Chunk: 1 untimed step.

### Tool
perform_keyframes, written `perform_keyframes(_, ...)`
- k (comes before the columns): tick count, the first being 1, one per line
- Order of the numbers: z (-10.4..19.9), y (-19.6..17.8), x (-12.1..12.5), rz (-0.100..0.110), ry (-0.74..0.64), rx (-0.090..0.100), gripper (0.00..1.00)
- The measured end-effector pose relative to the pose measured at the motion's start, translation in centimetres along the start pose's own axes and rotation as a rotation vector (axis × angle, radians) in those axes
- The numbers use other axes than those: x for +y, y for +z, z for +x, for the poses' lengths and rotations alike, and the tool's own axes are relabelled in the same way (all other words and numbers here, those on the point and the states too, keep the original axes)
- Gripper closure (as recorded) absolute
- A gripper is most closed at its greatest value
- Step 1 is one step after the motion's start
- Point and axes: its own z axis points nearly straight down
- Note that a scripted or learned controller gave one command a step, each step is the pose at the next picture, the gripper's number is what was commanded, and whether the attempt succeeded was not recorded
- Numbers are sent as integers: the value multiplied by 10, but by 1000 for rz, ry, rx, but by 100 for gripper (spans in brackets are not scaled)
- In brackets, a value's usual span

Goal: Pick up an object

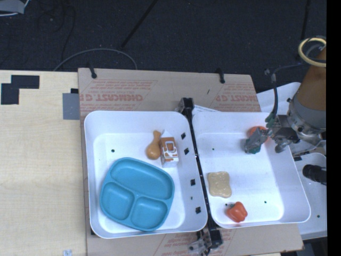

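My gripper [254, 142] hangs low over the upper right part of the right bin [295, 196], reaching in from the right. A small orange-red thing [259, 129] shows right against its far side; whether it is held cannot be told. A beige flat piece [219, 184] lies in the middle of the right bin, and a red piece [237, 212] lies near that bin's front edge. In the left bin [93, 143] are a tan drumstick-shaped toy [154, 145] and a small white and orange box [169, 151], touching side by side.
A blue divided plate [137, 193] takes up the front of the left bin. A black divider [194, 159] runs between the two bins. Cardboard [160, 92] lies under both bins, and the wooden bench [37, 169] spreads to the left.
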Motion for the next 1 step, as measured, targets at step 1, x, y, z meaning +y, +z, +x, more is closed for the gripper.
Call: perform_keyframes(1,0,-7,1,-11,-2,-1,0)
